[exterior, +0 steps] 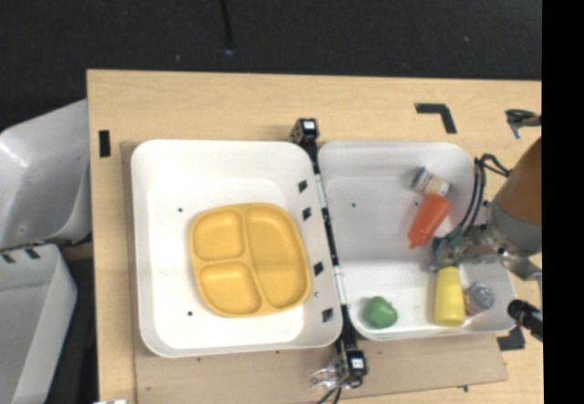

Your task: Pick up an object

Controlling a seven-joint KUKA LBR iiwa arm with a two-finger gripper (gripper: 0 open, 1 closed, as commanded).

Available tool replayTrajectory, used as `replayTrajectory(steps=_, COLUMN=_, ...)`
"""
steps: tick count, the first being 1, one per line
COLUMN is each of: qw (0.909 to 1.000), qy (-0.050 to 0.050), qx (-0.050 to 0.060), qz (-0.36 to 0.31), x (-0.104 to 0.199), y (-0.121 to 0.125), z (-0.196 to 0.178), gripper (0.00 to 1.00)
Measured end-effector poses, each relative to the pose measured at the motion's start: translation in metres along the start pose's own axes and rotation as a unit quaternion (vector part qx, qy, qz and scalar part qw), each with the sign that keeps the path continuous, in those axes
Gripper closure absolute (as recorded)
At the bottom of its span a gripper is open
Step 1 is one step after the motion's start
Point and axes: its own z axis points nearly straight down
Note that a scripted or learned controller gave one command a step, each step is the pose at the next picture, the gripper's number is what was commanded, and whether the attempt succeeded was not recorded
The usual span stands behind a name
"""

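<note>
We see no readable labels; the arm reaches in low over the right bin (365, 160), its gripper (470, 256), whose state we cannot tell, beside the yellow bottle (448, 295) and orange tube (428, 219).

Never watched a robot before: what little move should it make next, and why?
Probably a short shift toward the orange bottle or the yellow bottle in the right bin. The gripper sits between them at the bin's right side, and I can't see anything held in it.
</note>
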Motion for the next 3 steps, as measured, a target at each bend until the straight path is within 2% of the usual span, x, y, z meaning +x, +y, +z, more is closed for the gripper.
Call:
replayTrajectory(steps=1, qw=1.0, qy=0.0, qx=-0.001, qz=-0.005, x=0.008, y=0.0, z=-0.051, gripper=1.0)
replayTrajectory(steps=3, qw=1.0, qy=0.0, qx=-0.001, qz=-0.005, x=0.009, y=0.02, z=-0.149, gripper=1.0)
